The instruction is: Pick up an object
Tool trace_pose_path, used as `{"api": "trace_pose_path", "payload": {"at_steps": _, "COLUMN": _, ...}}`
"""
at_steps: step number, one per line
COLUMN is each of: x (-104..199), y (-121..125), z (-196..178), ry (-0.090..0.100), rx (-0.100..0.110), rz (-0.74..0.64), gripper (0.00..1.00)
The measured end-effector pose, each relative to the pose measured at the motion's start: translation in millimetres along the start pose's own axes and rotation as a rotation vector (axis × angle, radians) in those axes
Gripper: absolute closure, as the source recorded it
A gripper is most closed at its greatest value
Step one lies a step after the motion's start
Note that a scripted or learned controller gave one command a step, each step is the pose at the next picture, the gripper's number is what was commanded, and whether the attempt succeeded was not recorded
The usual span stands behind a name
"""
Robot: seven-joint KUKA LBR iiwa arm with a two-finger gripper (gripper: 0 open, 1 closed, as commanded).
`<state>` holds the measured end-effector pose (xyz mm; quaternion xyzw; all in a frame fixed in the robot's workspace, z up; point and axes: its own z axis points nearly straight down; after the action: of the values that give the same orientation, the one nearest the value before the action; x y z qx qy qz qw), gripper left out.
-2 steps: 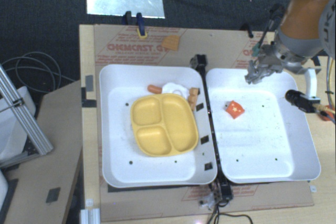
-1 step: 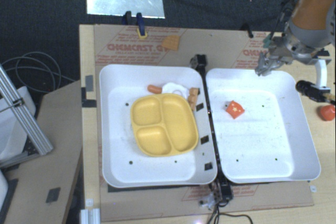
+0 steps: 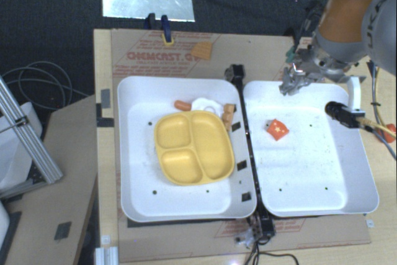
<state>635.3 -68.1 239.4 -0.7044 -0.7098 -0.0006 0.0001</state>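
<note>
In the right bin (image 3: pixel 347 195), near its upper left part, an orange block (image 3: pixel 277 130) lies alone on the white floor, a small white mark on its face. The end effector (image 3: pixel 291 85) hangs over that bin's top edge, up and a little to the right of the block and apart from it; nothing sits between its tips, and I cannot tell whether it is open or closed. The arm (image 3: pixel 350 15) reaches in from the upper right, its orange band above the wrist.

In the left bin (image 3: pixel 133 133) a yellow tray (image 3: pixel 193 148) with three compartments lies tilted in the middle. Just above the tray are a small sausage (image 3: pixel 182 105), a white piece (image 3: pixel 206 106) and a tan block (image 3: pixel 229 113), the last near the divide between the bins. Both bins rest on a cardboard-covered surface (image 3: pixel 155 53).
</note>
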Motion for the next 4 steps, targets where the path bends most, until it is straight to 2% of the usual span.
{"api": "trace_pose_path", "payload": {"at_steps": 1, "x": -35, "y": 35, "z": -2, "ry": -0.002, "rx": -0.005, "rz": 0.007, "gripper": 1.00}}
{"api": "trace_pose_path", "payload": {"at_steps": 2, "x": 2, "y": 34, "z": -3, "ry": -0.001, "rx": -0.002, "rz": 0.000, "gripper": 1.00}}
{"api": "trace_pose_path", "payload": {"at_steps": 3, "x": -16, "y": -5, "z": -20, "ry": -0.001, "rx": -0.001, "rz": 0.008, "gripper": 1.00}}
{"api": "trace_pose_path", "payload": {"at_steps": 4, "x": -57, "y": 34, "z": -8, "ry": -0.003, "rx": -0.004, "rz": 0.008, "gripper": 1.00}}
